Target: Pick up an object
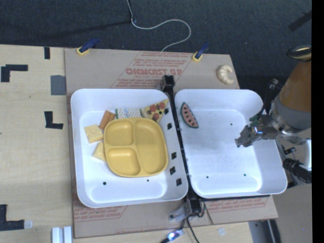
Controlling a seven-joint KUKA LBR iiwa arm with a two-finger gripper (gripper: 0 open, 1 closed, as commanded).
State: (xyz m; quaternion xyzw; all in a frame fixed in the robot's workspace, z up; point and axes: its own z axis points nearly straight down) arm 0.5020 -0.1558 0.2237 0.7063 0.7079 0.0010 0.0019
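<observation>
Right now, arm: reaches in from the right edge, grey body w/ orange band (302, 85) above the wrist.
Jaws: the gripper (243, 139) hangs low over the right bin (223, 186), by its right wall, tips pointing left. Too dark and small to tell if wide or narrow; can't tell. Nothing visible between them.
Right bin contents: one watermelon slice (189, 115), red w/ green rind, lying flat in the upper-left corner, just beside the divider. Well apart from the gripper, which sits on the opp. side of the bin.
Left bin (126, 196): yellow divided plate (135, 147) w/ three compartments, roughly centre, tilted a bit.
Around plate: cracker-like tan squares (93, 133) at its left edge, an orange-brown piece (106, 118) above them, small patterned items (152, 109) along the top edge, partly tucked under the plate rim.
Worktop: cardboard sheet (152, 70) w/ red print under both bins, two blue-yellow clamps (88, 46) at its top edge.
Other: pale shell-like object (226, 74) on the cardboard above the right bin; white cable (162, 27) looping on dark floor up top.
</observation>
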